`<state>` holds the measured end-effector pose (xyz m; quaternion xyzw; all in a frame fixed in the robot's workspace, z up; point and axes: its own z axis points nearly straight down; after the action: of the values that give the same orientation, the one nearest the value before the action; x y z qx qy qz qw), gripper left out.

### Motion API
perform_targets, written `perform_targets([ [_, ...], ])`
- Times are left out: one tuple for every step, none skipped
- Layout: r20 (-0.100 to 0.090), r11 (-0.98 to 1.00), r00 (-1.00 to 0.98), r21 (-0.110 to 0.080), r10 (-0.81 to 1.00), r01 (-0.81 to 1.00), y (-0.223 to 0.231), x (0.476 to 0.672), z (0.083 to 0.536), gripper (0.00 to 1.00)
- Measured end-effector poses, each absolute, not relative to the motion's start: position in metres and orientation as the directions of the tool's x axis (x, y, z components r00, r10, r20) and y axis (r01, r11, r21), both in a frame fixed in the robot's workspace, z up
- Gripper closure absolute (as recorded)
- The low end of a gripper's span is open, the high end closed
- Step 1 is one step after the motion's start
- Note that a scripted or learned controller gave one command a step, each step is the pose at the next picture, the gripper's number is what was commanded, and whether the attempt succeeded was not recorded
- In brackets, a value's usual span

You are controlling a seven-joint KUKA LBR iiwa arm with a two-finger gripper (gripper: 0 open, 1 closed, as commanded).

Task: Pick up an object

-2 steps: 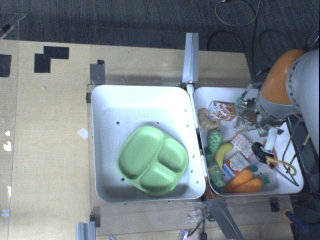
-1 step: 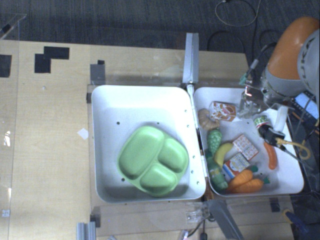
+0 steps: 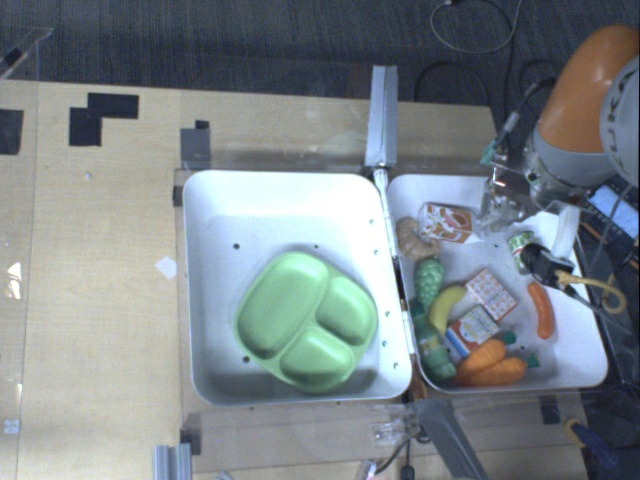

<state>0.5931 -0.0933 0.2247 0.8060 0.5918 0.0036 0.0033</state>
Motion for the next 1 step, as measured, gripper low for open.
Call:
perform_targets([
  [0.000, -0.150, 0.150, 0.007, 0.989, 0.989, -0.0993, 0.6292, 0.2956, 1.00],
])
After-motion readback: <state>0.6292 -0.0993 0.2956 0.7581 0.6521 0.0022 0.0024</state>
